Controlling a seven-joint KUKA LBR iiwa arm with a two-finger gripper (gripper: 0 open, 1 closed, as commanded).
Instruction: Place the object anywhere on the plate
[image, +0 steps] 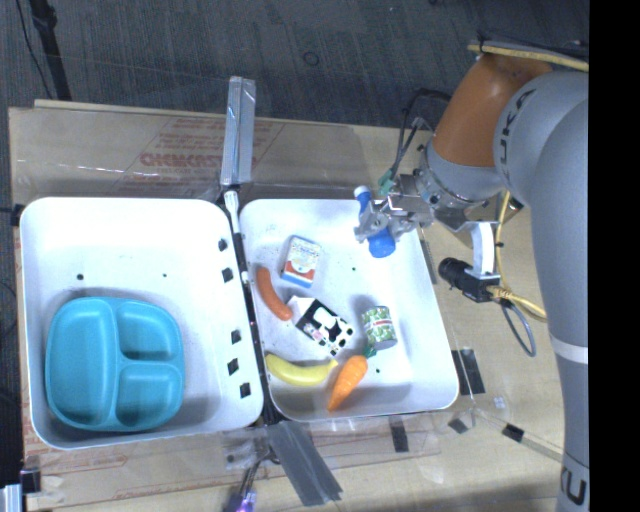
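A: Task's thing, as far as I can judge: the small blue object (381, 243) at the far right corner of the right bin (425, 385). It sits right at the tool (374, 222), against the bin's far wall.

B: Held?

A: Cannot tell. The blue thing lies directly under the tool tip and touches or overlaps it in the view, but whether it is between the fingers is not readable, nor how far apart they stand.

B: Handling?

A: Judged small, light and rigid, probably smooth plastic and so a bit slippery. Rounded body; best taken across its narrow width, near the middle. Little risk of breakage.

B: Arm pose?

A: The arm (510, 120) reaches in from the right, orange band above the wrist, wrist bent down toward the bin's far right corner.

B: Destination?

A: The blue plate (115, 365), with compartments, sits in the near left corner of the left bin (40, 220), well apart from the tool, across the divider between bins.

B: Neighbours?

A: Small carton (301, 259), sausage (273, 293), black-and-white block (325, 327), green can (379, 327), banana (298, 370), carrot (347, 381), all toward the bin's middle and near edge.
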